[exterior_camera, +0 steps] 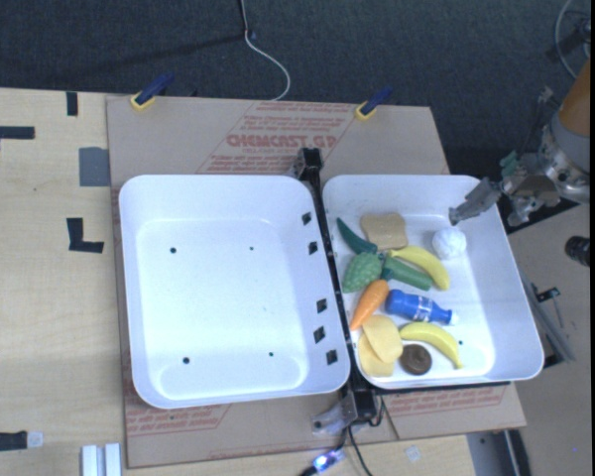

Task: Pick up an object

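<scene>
Nearest the camera, along the bottom edge of the right bin (506,266): a brown round piece (416,360) beside a yellow banana (436,342), with a pale yellow potato-like piece (380,343) to their left. Above them a blue bottle (417,307) lies on its side, an orange carrot (368,303) slants against the divider side, and green leafy pieces (362,268) sit above the carrot. Second banana (420,264) lies just right of the greens; tan bread slice (385,230) sits at the top of the cluster; white ball (449,243) rests near the bin's upper right, a little apart from the banana. Gripper (471,206) hangs over the right bin's upper right corner, just above and right of the white ball, tilted down toward it; fingers too small and blurred, cannot tell whether open or closed, nothing visibly held. Arm reaches in from the right edge. Left bin (218,286) sits beside the right one, their inner rims touching. Both rest on a cardboard sheet (268,137) on the tabletop (40,266)
</scene>
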Available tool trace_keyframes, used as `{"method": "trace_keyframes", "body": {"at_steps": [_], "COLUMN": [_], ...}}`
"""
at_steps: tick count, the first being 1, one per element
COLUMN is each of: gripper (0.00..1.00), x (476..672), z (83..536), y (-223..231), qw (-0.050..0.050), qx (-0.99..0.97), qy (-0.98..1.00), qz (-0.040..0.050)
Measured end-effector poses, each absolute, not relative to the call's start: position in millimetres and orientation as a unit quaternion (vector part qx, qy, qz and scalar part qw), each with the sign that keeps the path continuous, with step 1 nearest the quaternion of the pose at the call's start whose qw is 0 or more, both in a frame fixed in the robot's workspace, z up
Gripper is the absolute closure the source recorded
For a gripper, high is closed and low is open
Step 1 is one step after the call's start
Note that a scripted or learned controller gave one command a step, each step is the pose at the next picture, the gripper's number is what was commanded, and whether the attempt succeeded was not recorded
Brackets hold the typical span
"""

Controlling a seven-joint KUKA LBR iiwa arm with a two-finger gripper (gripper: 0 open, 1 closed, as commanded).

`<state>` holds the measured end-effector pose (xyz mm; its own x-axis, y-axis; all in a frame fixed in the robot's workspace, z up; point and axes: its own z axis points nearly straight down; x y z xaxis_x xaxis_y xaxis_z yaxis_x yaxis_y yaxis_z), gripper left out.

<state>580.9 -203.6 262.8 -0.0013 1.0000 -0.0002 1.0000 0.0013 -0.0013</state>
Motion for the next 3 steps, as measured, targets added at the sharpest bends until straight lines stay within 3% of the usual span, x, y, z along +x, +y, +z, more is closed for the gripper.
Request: {"method": "trace_keyframes", "body": {"at_steps": [1, 2, 3], "gripper": [0.00, 1.00, 0.00], "x": [598.0, 599.9, 599.7], "z": [98.1, 117.1, 116.6], "y": [-183.1, -184.4, -184.5], "qw": [0.005, 0.001, 0.001], "qx": [-0.706, -0.706, -0.706], "qy": [-0.708, -0.708, -0.708], "qz": [0.0027, 0.0007, 0.0008]}}
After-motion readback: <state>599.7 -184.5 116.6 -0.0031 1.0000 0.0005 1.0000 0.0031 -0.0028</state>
